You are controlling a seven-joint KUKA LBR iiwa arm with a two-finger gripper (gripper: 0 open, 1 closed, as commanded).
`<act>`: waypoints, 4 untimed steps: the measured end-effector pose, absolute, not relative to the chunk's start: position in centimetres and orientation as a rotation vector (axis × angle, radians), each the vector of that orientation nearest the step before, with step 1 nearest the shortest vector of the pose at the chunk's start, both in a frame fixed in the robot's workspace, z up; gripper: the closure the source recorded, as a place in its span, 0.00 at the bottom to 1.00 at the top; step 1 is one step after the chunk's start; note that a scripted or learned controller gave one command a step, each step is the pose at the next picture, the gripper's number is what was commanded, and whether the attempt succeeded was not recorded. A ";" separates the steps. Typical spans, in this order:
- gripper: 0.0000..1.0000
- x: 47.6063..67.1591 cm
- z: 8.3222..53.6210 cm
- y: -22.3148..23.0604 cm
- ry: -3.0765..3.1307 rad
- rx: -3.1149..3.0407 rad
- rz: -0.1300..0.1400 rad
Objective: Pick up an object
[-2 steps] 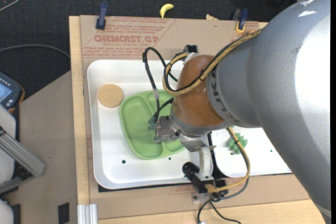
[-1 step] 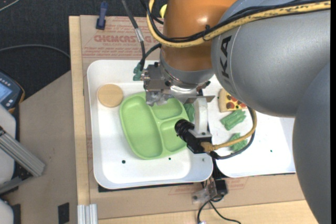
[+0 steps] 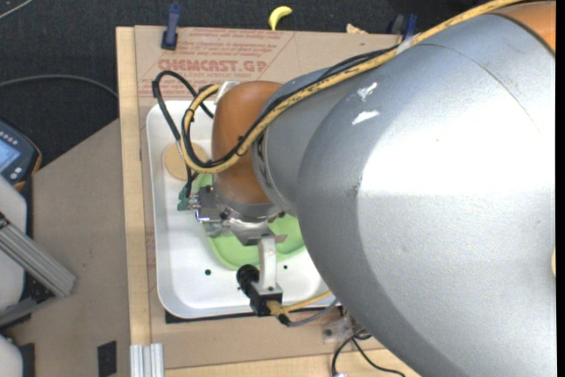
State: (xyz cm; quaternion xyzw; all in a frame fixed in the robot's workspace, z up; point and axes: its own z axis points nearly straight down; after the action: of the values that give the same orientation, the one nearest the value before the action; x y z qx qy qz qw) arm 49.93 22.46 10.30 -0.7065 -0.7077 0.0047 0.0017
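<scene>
My gripper [image 3: 228, 218] hangs low over the left white bin [image 3: 179, 289], under the orange wrist band. Directly beneath it lies a flat light-green object [image 3: 231, 250], partly covered by the gripper body. A tan round object [image 3: 173, 160] rests near the bin's far left wall. A small dark-green piece [image 3: 184, 195] sits just left of the gripper. The arm's bulk hides whatever lies under the wrist.
The big grey arm [image 3: 415, 181] covers the right part of the bench and the right bin. A small dark speck [image 3: 207, 271] lies on the bin floor near the front. A yellow banana-shaped thing [image 3: 280, 14] lies beyond the cardboard's far edge.
</scene>
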 end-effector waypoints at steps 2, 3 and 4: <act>1.00 47.5 23.3 16.1 -2.209 -2.222 0.025; 1.00 48.0 32.6 22.9 -2.232 -2.213 -0.018; 1.00 48.8 54.4 22.4 -2.227 -2.224 -0.029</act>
State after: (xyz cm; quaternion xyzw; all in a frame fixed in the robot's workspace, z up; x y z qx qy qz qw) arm 48.84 22.38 54.42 -0.7066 -0.7076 -0.0093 -0.0030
